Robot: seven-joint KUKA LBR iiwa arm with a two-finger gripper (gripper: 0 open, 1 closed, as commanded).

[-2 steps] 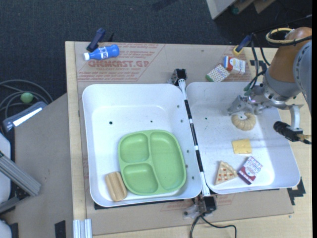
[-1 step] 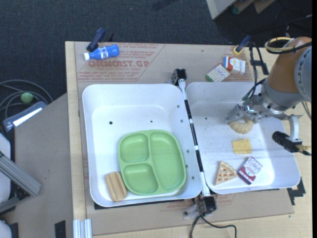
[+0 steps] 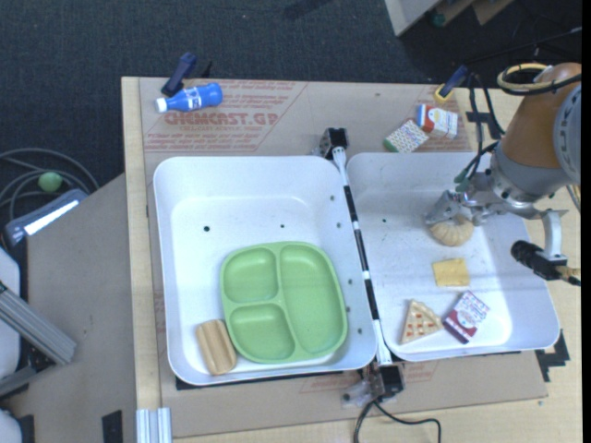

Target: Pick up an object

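Note:
In the right bin (image 3: 517,187), my gripper (image 3: 452,214) hangs low at the bin's upper middle, right over the top edge of a round beige bun (image 3: 452,233). Whether it touches the bun is unclear. Below the bun lies a yellow cheese square (image 3: 451,272). Near the front wall are a pizza slice (image 3: 420,322) and a red and white packet (image 3: 466,317). The grey arm with its orange band (image 3: 540,132) comes in from the right.
The left bin (image 3: 185,192) holds a green divided plate (image 3: 282,300) and a tan bread piece (image 3: 215,346) at its front left. Outside the bins at the back lie a blue bottle (image 3: 191,98) and two small boxes (image 3: 407,137) (image 3: 438,119).

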